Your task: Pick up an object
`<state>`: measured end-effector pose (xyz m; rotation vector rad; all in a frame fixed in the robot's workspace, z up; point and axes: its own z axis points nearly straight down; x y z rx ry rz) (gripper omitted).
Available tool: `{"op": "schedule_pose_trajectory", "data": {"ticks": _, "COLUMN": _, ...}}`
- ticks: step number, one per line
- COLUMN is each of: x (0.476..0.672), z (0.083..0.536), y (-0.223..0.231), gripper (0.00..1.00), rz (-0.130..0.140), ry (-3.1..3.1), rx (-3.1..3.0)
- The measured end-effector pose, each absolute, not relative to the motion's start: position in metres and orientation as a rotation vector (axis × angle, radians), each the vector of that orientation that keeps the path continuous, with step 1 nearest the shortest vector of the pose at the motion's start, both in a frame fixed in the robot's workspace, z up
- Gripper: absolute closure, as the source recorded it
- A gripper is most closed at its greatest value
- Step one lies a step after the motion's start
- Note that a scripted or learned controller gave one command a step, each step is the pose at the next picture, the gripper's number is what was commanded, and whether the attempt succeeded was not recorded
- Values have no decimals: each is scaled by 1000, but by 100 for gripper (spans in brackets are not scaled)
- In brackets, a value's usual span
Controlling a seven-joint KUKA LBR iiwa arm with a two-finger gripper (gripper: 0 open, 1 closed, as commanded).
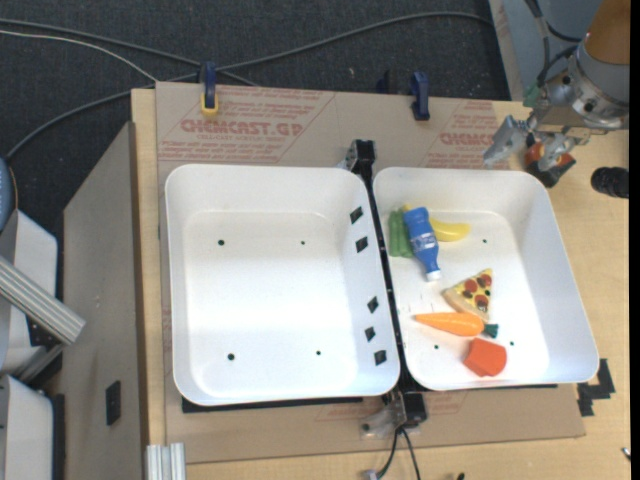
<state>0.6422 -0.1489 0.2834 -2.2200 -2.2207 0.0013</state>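
Observation:
The right bin [566,286] holds several toys. A blue bottle [423,240] lies beside a green piece [399,234], with a yellow banana [451,231] just to its right. Nearer the front are a pizza slice [472,291], an orange carrot [449,322] and a red-orange block [485,358]. My gripper [527,151] hangs over the bench just behind the bin's back right corner, well away from all the toys. It is open, its fingers spread apart with nothing between them.
The left bin [186,288] sits to the left, separated from the right bin by a black divider strip [373,268]. Two clamps [209,86] [420,96] hold the cardboard base at the back edge. Cables run across the dark floor behind.

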Motion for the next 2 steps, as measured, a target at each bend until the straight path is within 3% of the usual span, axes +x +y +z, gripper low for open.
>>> {"op": "schedule_pose_trajectory", "data": {"ticks": 1, "x": 606, "z": 102, "y": -149, "gripper": 0, "rz": 15, "ry": -2207, "rx": -2212}}
{"op": "schedule_pose_trajectory", "data": {"ticks": 2, "x": 662, "z": 80, "y": -124, "gripper": 0, "rz": 32, "ry": -2214, "rx": -2195}}
